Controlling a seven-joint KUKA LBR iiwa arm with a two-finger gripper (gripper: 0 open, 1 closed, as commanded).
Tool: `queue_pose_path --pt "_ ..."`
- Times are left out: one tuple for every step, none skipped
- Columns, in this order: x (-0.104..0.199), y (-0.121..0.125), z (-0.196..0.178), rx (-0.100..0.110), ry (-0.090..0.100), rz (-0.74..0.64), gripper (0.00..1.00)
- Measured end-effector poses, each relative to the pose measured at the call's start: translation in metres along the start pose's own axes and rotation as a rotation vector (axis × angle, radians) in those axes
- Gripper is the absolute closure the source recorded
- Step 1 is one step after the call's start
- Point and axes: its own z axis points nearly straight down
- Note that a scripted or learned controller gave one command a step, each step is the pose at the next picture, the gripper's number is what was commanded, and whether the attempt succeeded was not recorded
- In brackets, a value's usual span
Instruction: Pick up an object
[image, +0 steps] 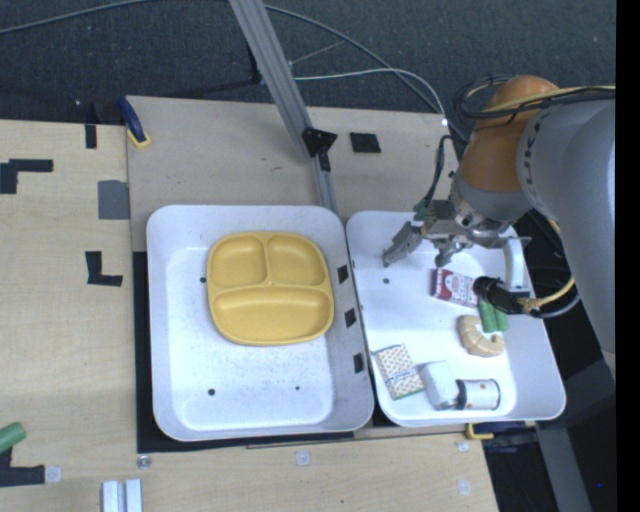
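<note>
Gripper (425, 243): fingers spread, holding nothing, over the right bin (400, 300), upper part. Step: approach. Nearest candidate, red packet (455, 288), lay lower right; next move likely required lowering over it.

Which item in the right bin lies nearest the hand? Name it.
The small red-and-white packet, just below the hand. The tan pastry piece, checkered packet and white cylinder lie further toward the bin's front.

A wooden bench (60, 330) holds two white bins. The left bin (170, 400) contains a yellow divided plate (270, 287). A metal pole (285, 85) slants at the far side.
</note>
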Motion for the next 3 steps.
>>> queue_pose_path --pt "-0.008 0.003 0.058 0.000 0.000 0.000 0.00" --pt "-0.008 0.004 0.062 -0.007 -0.001 -0.001 0.00" --pt "-0.008 0.005 0.051 -0.011 -0.003 -0.002 1.00"
